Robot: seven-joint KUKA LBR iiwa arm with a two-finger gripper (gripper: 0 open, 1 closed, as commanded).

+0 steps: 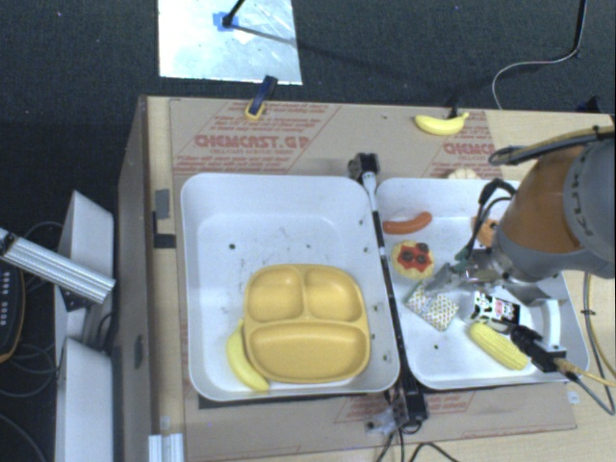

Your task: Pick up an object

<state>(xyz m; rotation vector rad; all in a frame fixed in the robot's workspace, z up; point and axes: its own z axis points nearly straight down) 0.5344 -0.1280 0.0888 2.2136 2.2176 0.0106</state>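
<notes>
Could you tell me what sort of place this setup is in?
Probably a robotics lab: a robot arm reaches over two white bins holding toy food, like a yellow divided tray, on a cardboard-covered bench.

Glossy white plastic bins (207, 219); smooth matt yellow plastic tray (306, 320)

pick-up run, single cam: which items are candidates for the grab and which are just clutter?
In play, right bin, near the end effector:
- patterned packet
- corn cob
- pizza slice toy
- sausage
- black-and-white small item

Lying about:
- yellow divided tray and banana, left bin
- second banana on the bench
- yellow-tipped tool
</notes>
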